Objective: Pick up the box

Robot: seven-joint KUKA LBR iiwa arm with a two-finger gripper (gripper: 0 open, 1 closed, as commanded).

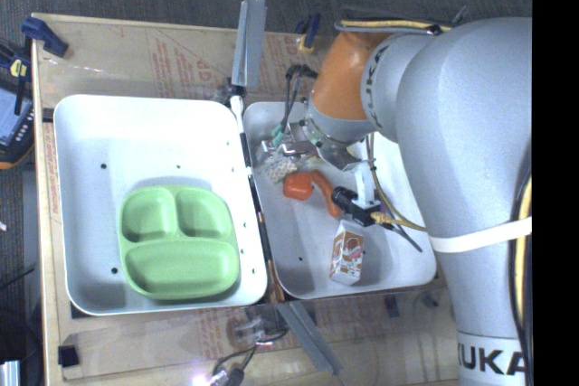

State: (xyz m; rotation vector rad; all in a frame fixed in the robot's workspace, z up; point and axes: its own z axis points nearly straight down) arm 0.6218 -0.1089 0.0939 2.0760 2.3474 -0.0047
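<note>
Grey robot arm (470, 149), bulky and closest to the lens, fills the side of the view beyond the right bin's (303, 250) far edge and bends in over that bin. An orange band (344, 86) rings the arm above the wrist, over the right bin's upper end. Below the band the pincer (288, 147) hangs over the upper left part of the right bin; whether it is spread or pressed together cannot be told, and nothing can be seen held in it. The box (347, 256), a small brown and white carton, lies on the floor of the right bin near its lower edge, well apart from the pincer. An orange object (298, 186) sits in the middle of the right bin, between the pincer and the box. A small pale speckled item (277, 164) lies in the right bin just beside the pincer, close to the bin's left wall. The left bin (99, 149), also shallow and white, touches the right bin's left side and holds a green divided tray (178, 241). Both bins rest on a plywood worktop (136, 59).
</note>
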